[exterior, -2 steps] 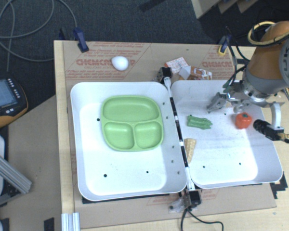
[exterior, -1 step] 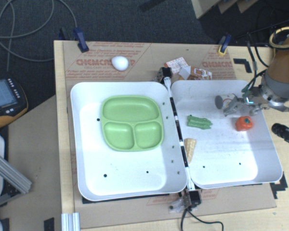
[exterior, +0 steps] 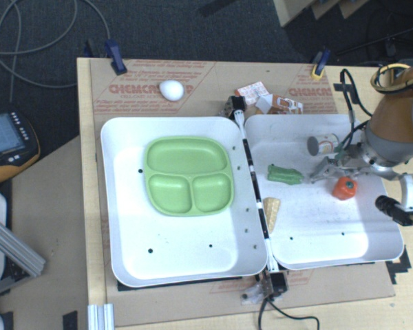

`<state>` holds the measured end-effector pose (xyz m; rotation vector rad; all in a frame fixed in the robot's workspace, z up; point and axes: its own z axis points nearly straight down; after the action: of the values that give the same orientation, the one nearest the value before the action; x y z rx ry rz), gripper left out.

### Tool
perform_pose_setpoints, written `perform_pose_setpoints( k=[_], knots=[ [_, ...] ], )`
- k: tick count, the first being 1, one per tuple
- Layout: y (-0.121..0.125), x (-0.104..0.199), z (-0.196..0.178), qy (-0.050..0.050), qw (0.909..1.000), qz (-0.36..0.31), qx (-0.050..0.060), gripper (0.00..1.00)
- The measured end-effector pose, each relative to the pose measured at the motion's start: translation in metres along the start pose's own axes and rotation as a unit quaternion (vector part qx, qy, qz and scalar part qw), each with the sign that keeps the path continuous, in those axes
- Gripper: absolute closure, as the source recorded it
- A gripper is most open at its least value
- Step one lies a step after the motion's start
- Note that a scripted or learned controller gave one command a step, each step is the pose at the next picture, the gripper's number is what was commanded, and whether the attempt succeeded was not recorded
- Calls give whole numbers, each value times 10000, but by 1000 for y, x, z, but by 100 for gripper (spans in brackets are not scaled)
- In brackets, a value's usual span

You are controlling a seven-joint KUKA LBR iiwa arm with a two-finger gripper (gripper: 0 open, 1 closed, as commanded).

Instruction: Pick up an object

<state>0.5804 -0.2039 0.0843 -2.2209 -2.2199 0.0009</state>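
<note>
The right bin [exterior: 372, 243] holds a green vegetable-shaped toy [exterior: 284, 175] near its left side. A red-orange round toy [exterior: 344, 188] lies in the middle, a small grey can [exterior: 321, 144] on its side at the back, and a tan cone [exterior: 271, 212] by the left rim. My gripper [exterior: 326, 168] is low over the bin, between the can and the red-orange toy, just right of the green toy. The arm's orange band [exterior: 397, 115] and grey wrist [exterior: 387, 150] come in from the right. Nothing is visibly lifted.
The left bin [exterior: 124, 205] carries a green divided plate [exterior: 189, 174]. A white egg [exterior: 171, 89] and crumpled wrappers [exterior: 265, 98] lie on the board behind the bins. Blue clamps [exterior: 115, 56] hold the board's back corners. A black part [exterior: 398, 210] sticks out at the right.
</note>
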Motion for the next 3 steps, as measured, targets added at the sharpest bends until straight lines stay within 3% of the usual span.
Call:
perform_pose_setpoints(
  k=[1, 2, 3],
  knots=[
    [1, 0, -11, -5, 10000, 3, -14, 100],
    [20, 7, -14, -9, 10000, -9, -19, 100],
    [20, 7, -14, -8, 10000, -8, -19, 0]
  ],
)
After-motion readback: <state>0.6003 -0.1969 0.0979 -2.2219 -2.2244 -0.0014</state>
